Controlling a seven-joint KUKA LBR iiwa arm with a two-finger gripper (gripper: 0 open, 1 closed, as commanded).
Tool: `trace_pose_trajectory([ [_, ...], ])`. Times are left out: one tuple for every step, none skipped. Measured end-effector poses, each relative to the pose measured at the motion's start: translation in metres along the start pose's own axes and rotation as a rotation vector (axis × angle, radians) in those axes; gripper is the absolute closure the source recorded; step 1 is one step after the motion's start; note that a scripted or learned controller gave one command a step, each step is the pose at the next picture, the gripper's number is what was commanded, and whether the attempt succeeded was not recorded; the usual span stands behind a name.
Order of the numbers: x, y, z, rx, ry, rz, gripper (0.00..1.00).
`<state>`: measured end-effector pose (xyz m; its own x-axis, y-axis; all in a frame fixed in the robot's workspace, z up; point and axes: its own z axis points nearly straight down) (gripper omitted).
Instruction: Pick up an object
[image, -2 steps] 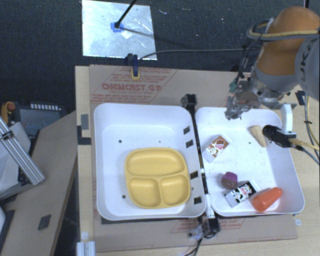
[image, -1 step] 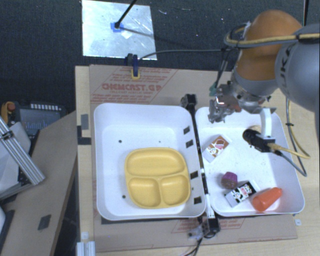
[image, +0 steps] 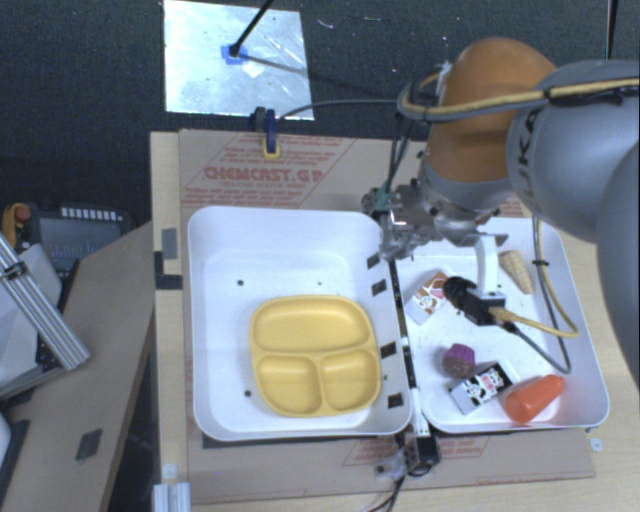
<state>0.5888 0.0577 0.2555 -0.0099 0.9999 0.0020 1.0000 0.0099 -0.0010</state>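
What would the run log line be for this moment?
arm over right bin | carrot, purple piece lying loose | yellow tray in left bin

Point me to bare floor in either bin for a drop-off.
Left bin: open floor along the far wall and left side, around the yellow divided tray. Right bin: crowded; the arm covers the far part, and the small card, purple piece, cow-print box and orange carrot fill the near part.
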Motion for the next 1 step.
trace_pose_trajectory([
  [0.0382,-0.0218,0.0322,0.002,0.000,0.001,1.00],
])
